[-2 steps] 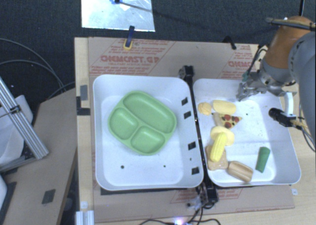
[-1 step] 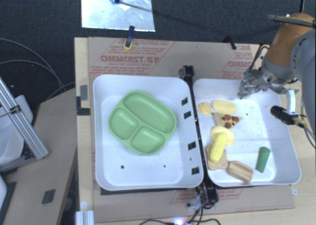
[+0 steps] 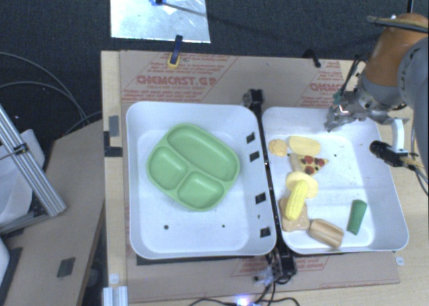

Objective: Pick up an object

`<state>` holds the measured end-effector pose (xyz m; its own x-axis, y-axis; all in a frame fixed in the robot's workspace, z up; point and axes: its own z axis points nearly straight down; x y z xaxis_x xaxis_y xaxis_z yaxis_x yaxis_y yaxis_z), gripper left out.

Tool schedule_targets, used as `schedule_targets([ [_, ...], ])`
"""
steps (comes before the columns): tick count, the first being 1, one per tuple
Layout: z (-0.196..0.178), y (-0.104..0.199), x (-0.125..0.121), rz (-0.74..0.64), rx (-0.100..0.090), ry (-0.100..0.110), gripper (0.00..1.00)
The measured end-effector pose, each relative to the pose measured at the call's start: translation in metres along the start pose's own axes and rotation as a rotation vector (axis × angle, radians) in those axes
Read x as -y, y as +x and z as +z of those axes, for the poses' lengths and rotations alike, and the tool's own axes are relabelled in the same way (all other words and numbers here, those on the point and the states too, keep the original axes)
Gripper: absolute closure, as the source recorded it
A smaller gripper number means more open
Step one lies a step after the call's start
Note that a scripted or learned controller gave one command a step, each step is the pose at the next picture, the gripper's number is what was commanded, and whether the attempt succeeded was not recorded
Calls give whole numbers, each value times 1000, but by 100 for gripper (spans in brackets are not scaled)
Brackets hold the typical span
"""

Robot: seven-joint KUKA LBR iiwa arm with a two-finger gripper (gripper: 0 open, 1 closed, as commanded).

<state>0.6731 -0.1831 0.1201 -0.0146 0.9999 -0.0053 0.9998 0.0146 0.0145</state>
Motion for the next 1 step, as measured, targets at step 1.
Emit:
schedule_targets([
  [1, -11, 0, -1, -3, 1, -4, 100],
])
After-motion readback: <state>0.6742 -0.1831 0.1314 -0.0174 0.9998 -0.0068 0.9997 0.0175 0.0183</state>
